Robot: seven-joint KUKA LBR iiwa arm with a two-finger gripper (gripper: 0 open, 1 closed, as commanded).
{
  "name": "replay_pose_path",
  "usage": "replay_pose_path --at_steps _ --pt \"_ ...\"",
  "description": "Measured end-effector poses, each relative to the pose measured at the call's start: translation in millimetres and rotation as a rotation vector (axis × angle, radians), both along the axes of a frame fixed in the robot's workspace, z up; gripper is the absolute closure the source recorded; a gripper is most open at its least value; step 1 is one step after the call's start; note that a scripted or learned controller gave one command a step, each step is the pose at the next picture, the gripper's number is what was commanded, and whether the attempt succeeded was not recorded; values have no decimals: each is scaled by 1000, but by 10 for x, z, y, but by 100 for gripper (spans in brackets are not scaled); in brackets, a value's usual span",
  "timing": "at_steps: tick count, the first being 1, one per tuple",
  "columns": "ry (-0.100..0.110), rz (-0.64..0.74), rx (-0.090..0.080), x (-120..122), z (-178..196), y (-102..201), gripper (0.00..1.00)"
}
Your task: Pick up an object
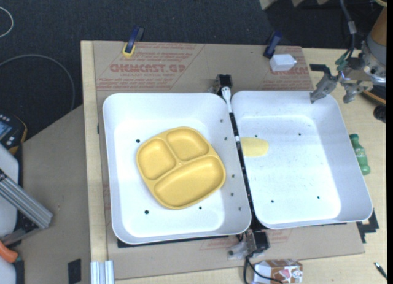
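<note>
Camera view: arm (374,49) cut off right; end effector (334,89) empty

A cardboard-topped bench (184,62) bears two white bins (123,215) (344,209) touching side by side.

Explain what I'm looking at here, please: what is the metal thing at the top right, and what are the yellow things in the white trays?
One camera looks down at a slant on a bench with two shallow white bins. The metal thing is a robot arm's hand, two fingers spread apart, holding nothing, poised over the right bin's far corner. Its job is to pick something up. The left bin holds a yellow divided plate with three compartments. The right bin holds a small pale yellow piece near its left wall.
</note>
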State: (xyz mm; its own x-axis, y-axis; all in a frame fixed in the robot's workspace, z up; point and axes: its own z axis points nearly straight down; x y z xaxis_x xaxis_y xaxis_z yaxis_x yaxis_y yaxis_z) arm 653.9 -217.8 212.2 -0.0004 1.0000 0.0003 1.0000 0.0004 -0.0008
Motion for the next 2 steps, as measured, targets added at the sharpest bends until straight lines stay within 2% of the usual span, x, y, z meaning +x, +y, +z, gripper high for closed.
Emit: replay_pose_path --at_steps 1,2 --pt "-7 5 0 -768 1200 690 0" --pt "-21 6 -4 -571 3334 1298 0"
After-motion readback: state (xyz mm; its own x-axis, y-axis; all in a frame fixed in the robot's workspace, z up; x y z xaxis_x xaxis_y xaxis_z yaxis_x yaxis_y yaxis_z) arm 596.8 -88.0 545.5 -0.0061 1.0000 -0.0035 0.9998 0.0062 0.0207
